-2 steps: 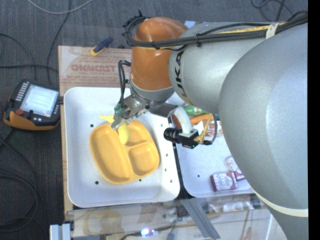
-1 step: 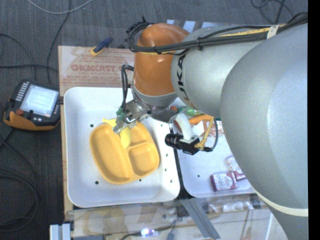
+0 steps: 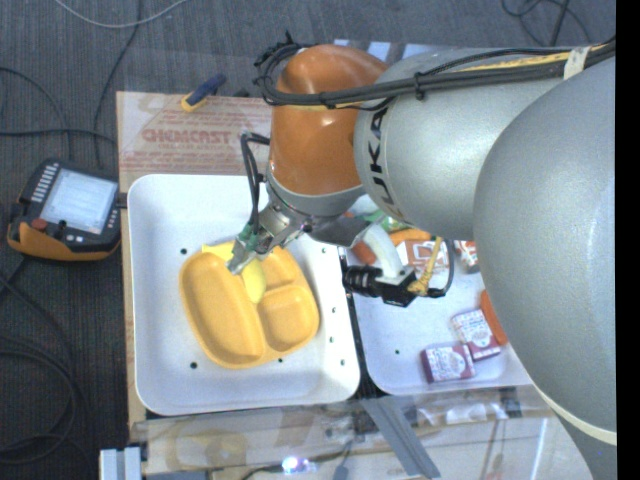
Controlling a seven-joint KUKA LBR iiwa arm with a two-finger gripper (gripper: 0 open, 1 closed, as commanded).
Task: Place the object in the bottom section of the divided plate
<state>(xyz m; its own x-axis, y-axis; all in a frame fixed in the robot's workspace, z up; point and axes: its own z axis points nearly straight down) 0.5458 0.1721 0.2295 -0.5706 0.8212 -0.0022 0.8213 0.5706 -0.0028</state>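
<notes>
Arm point(image 3: 480, 158) reaches left, claw point(image 3: 246, 253) over the yellow divided plate point(image 3: 235, 318).

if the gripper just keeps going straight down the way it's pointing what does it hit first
Probably the yellow divided plate in the left bin: the gripper points down over the plate's upper part. Depth is unclear from this slant.

The divided plate point(image 3: 247, 310) lies in the left bin point(image 3: 160, 298); small packets point(image 3: 448, 361) (perhaps snacks) in the right bin point(image 3: 400, 353).
</notes>
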